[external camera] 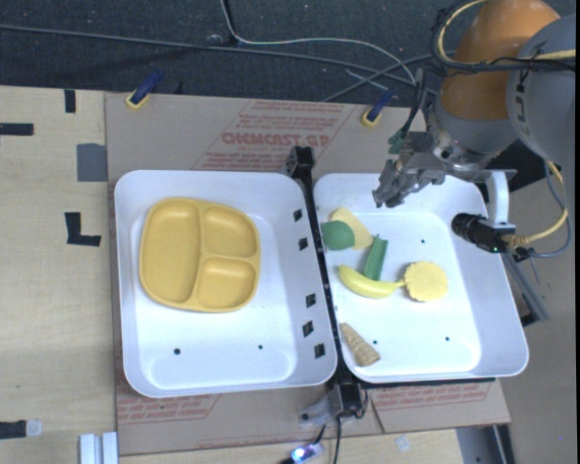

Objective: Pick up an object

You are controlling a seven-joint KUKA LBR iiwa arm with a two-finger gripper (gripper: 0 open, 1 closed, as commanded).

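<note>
A wooden bench [39, 288] topped with a sheet of printed cardboard [271, 133] carries two shallow white bins side by side, with dark carpet [106, 17] and loose black cables [271, 46] running behind it. The grey arm [507, 75], its orange band bulging above the wrist, reaches in from the right and hangs over the far edge of the right bin [464, 356]. The left bin [213, 365] holds a yellow divided plate [198, 254], lying flat toward its far left part. In the right bin, a small cluster of toy food sits left of centre: a banana [367, 284] lies near the middle, a green stick [375, 256] leans just above it, and a green ball [336, 235] rests against a pale yellow piece [353, 224] close to the bin's left wall. A round yellow slice [426, 281] touches the banana's right end. A tan cone [359, 345] lies apart, nearer the front. The gripper [394, 189] hovers above the bin's far side, up and to the right of the cluster, its dark fingers slightly spread with nothing between them.
</note>
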